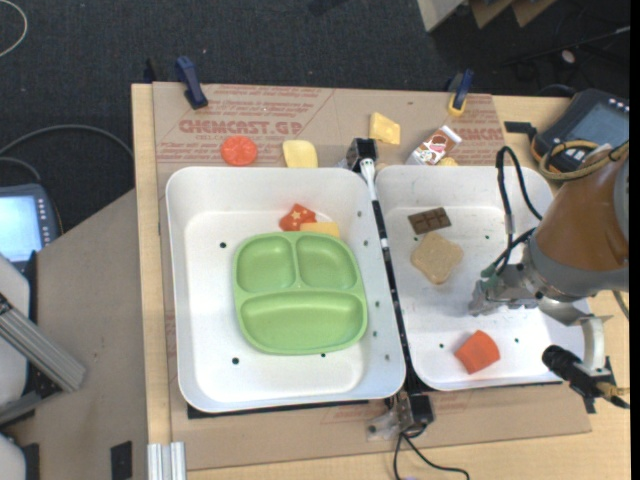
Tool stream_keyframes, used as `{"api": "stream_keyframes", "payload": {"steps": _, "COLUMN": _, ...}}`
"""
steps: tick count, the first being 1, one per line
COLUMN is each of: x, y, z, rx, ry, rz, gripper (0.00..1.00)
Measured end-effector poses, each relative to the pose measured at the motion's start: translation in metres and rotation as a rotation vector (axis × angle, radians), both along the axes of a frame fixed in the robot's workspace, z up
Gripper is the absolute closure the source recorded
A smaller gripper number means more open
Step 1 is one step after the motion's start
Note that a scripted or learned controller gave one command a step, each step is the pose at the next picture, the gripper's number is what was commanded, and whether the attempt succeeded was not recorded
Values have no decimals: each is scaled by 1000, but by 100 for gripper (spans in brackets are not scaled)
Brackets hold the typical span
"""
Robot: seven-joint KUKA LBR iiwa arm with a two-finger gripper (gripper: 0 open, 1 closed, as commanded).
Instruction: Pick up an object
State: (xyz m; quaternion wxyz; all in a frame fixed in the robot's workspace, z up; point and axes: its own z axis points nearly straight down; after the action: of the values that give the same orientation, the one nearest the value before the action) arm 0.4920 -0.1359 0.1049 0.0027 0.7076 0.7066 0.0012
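In the right bin (pixel 520 368) lie a brown chocolate-like block (pixel 430 220), a tan slice of toast (pixel 438 259) and an orange-red block (pixel 478 351). My gripper (pixel 487 295) hangs low over the bin floor, right of the toast and just above the orange-red block, with nothing seen between its fingers. The left bin (pixel 190 268) holds a green divided plate (pixel 298 292), with a red piece (pixel 297 217) and a yellow piece (pixel 322 230) at the plate's far edge.
On the cardboard behind the bins lie a red disc (pixel 239 150), two yellow pieces (pixel 299 153) (pixel 385 128) and a small red-and-white packet (pixel 435 147). Blue clamps (pixel 190 81) (pixel 460 90) grip the board's far edge. Black cables (pixel 515 198) hang over the right bin.
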Motion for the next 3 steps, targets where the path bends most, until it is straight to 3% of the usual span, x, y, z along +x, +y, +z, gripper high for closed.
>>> {"api": "stream_keyframes", "payload": {"steps": 1, "x": 0, "y": 0, "z": -1, "rx": 0, "ry": 1, "rz": 0, "gripper": 0}}
{"api": "stream_keyframes", "payload": {"steps": 2, "x": 68, "y": 47, "z": -21, "rx": 3, "ry": 1, "rz": 8, "gripper": 0}}
{"api": "stream_keyframes", "payload": {"steps": 3, "x": 114, "y": 3, "z": 17, "rx": -2, "ry": -3, "rz": 2, "gripper": 0}}
